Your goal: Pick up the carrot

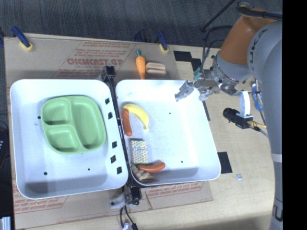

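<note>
Cardboard printed with red lettering covers the bench [86, 56], and two shallow white bins sit on it side by side. Inside the left bin [29, 128] lies a green compartment tray [73, 123]. Toward the near-left side of the right bin [192, 138] are a banana [137, 114], a hot dog sausage [127, 122] just beside it, a small patterned packet [139, 152], a second sausage [152, 166] and a brownish item [143, 176] at the near edge that is too unclear to name. The carrot [140, 66] lies outside both bins, on the cardboard just beyond the right bin's far rim, its green top pointing away, with a hot dog bun [156, 69] close on its right. The gripper [192, 90] hangs above the right bin's far-right corner, well apart from the carrot. Whether it is closed or parted cannot be told from this angle; nothing is seen in it. Blue clamps [21, 37] pin the cardboard's far edge.
</note>
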You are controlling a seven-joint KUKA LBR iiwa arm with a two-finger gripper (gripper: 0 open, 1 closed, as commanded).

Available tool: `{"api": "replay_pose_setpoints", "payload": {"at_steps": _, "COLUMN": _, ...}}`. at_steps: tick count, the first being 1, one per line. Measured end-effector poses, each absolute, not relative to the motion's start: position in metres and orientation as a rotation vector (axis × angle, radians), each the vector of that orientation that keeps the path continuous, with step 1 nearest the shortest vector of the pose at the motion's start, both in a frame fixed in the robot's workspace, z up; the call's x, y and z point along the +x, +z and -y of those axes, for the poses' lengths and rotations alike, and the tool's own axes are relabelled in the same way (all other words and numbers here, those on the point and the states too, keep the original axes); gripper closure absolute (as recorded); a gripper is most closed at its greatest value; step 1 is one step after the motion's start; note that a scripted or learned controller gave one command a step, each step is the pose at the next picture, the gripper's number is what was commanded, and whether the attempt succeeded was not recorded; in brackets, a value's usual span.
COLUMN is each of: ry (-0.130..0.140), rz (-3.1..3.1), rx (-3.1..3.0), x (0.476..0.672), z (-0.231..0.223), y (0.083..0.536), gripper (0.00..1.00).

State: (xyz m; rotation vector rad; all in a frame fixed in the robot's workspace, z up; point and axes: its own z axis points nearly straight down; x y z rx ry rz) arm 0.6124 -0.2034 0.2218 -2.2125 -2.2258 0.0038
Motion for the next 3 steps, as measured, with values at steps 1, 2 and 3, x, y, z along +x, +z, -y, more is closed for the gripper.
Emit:
{"api": "replay_pose_setpoints", "payload": {"at_steps": 1, "ry": 0.004, "rz": 2.029, "rx": -2.391, "x": 0.648, "z": 0.209, "y": 0.091, "gripper": 0.0}}
{"api": "replay_pose_setpoints", "payload": {"at_steps": 2, "ry": 0.005, "rz": 2.036, "rx": -2.384, "x": 0.649, "z": 0.209, "y": 0.102, "gripper": 1.0}}
{"api": "replay_pose_setpoints", "payload": {"at_steps": 3, "ry": 0.001, "rz": 1.952, "rx": -2.462, "x": 0.649, "z": 0.2, "y": 0.249, "gripper": 1.0}}
